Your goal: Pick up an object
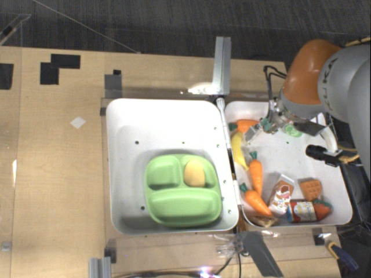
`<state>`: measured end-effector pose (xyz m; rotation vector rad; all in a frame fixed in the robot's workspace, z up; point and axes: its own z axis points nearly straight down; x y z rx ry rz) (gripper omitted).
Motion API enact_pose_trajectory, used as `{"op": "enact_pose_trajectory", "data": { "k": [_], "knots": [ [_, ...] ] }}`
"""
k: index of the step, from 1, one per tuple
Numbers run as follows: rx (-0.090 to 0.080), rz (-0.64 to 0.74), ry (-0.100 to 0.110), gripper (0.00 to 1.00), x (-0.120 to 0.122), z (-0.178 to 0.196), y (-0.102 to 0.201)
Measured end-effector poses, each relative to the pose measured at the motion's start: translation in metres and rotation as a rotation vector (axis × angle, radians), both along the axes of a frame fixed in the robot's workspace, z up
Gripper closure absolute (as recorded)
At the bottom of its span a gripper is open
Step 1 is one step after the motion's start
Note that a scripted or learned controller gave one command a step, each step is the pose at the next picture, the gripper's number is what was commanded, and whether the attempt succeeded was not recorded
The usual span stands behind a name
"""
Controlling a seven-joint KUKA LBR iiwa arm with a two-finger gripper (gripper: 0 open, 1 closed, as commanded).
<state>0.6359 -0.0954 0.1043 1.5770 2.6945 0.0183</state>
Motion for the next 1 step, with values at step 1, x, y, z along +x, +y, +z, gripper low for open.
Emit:
{"op": "enact_pose_trajectory", "data": {
  "k": [1],
  "knots": [
    [0.001, -0.097, 0.016, 0.00, -0.1143, -0.0102, -0.0162]
  ]
}}
